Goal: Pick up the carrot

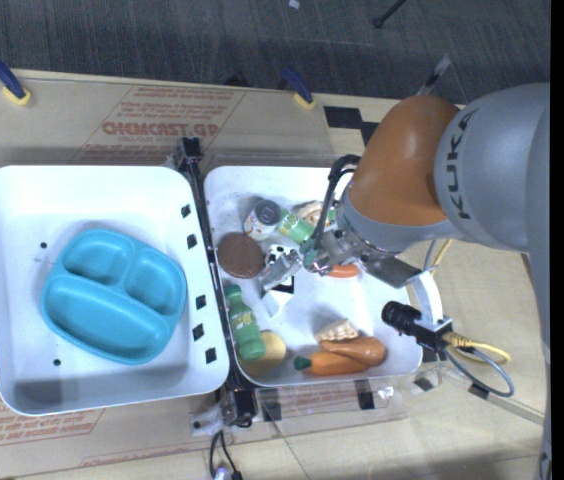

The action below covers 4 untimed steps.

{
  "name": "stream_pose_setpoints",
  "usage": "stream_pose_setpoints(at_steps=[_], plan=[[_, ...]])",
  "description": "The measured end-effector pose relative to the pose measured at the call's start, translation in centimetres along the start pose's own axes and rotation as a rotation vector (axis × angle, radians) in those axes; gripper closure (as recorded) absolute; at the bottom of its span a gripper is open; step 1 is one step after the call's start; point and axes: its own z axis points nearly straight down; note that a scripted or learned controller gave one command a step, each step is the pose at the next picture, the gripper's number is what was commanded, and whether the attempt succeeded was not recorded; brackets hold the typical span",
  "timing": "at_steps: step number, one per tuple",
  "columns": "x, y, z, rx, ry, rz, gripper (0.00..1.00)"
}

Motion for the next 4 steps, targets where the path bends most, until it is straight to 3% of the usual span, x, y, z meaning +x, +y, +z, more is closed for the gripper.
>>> stream_pose_setpoints(at_steps=[1, 2, 3, 4], plan=[[2.3, -3.0, 1.3, 0.003, 0.004, -0.172, 0.0], [-2.3, -1.4, 0.9, -0.002, -0.002, -0.341, 0.0], [3.4, -2.5, 1.4, 0.002, 0.005, -0.529, 0.0], [-1.8, -3.5, 1.5, -0.003, -0.002, -0.598, 0.0]])
